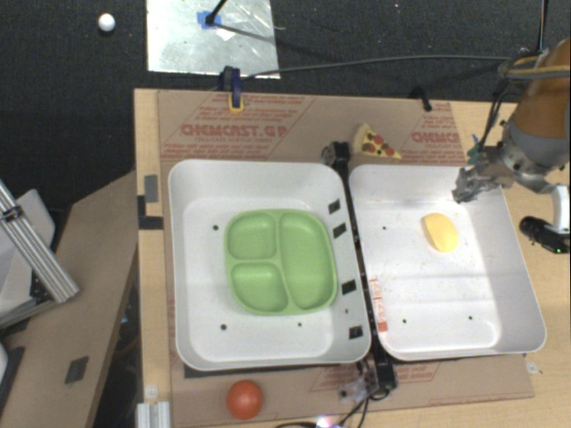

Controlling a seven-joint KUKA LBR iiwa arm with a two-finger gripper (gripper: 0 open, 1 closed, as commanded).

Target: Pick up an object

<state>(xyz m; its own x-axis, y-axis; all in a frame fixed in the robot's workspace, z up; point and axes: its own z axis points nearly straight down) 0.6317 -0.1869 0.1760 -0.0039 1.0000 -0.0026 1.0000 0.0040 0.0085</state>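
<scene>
Two white bins sit side by side on the bench. The left bin [192,328] holds a green divided tray [279,261]. The right bin [500,319] holds a yellow object [440,233], lying toward its far side. The gripper [467,188] hangs just up and right of that object, apart from it; its grip state cannot be told. A pizza-slice toy [376,143] lies beyond the bins, a red ball [244,399] in front.

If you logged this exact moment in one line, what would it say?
arm: at right bin | gripper: above far edge, nothing seen held | yellow object: lying in right bin | green tray: in left bin
</scene>
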